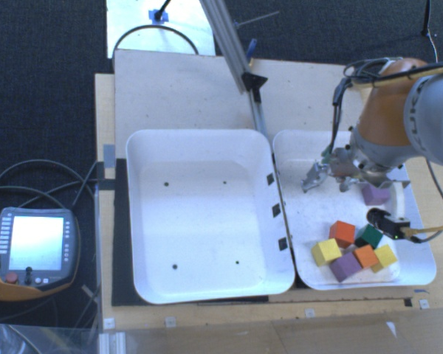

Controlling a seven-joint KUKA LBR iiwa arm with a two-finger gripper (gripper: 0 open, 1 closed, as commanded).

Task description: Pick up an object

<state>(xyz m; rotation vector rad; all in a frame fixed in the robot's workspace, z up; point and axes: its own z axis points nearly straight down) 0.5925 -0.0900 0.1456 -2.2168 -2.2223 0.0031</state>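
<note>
Blocks [354, 251]: found bunched at the near end of the right bin [303, 220], six in a tight cluster, yellow, orange, green and purple, faces touching or nearly so. Read as small hard-edged cubes, matte, probably light and rigid. Judged poor targets in the middle of the pack, with no room to either side; outer pieces at the cluster's left edge judged easier.

Lone purple block [375, 193]: sat farther back, apart from the cluster, close under the arm [399, 116], partly hidden by it. Judged the cleanest pick, given free sides.

Tool [315, 177]: hung low over bare bin floor, left of the purple cube and holding nothing. Could not tell whether set wide or narrow. Called for centring over one cube, squaring to two flat faces, and a straight descent. Smooth, glossy plastic floor likely to let a nudged cube slide.

Left bin [140, 198]: same shallow white tray, rounded corners, a few dark dots on the floor.

Tabletop [184, 94]: pale, flat, speckled board behind both bins, with a slanted metal pole [225, 28] beyond.
</note>
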